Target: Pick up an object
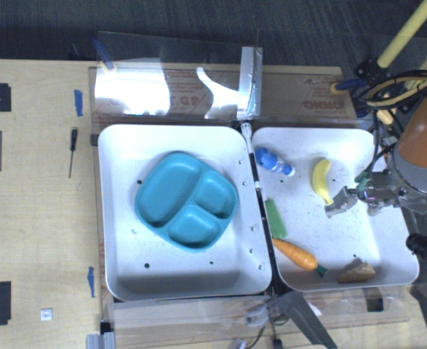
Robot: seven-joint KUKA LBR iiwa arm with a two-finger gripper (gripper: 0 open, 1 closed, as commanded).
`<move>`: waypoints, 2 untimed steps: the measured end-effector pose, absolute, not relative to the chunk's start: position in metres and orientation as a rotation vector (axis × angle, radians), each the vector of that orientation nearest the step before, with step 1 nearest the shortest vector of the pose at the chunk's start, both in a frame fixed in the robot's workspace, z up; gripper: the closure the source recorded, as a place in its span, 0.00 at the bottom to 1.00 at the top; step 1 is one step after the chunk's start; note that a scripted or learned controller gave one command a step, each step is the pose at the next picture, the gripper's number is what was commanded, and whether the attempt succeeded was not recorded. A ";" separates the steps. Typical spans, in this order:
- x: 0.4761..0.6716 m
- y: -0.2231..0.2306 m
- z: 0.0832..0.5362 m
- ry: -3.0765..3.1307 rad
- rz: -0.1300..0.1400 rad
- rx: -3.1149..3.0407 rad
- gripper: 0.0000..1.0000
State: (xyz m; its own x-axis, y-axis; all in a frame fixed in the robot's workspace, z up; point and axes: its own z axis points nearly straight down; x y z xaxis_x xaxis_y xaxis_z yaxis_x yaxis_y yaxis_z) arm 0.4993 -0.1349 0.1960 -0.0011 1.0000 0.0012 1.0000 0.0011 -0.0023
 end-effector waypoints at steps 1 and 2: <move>0.566 -0.122 0.092 -2.016 -0.003 -2.412 0.00; 0.563 -0.109 0.088 -2.231 -0.003 -2.218 0.00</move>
State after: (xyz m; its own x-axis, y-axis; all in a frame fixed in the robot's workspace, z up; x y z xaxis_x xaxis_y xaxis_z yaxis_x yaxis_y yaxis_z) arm 0.5629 -0.1091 0.0878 -0.0061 1.0000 -0.0014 1.0000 0.0061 0.0045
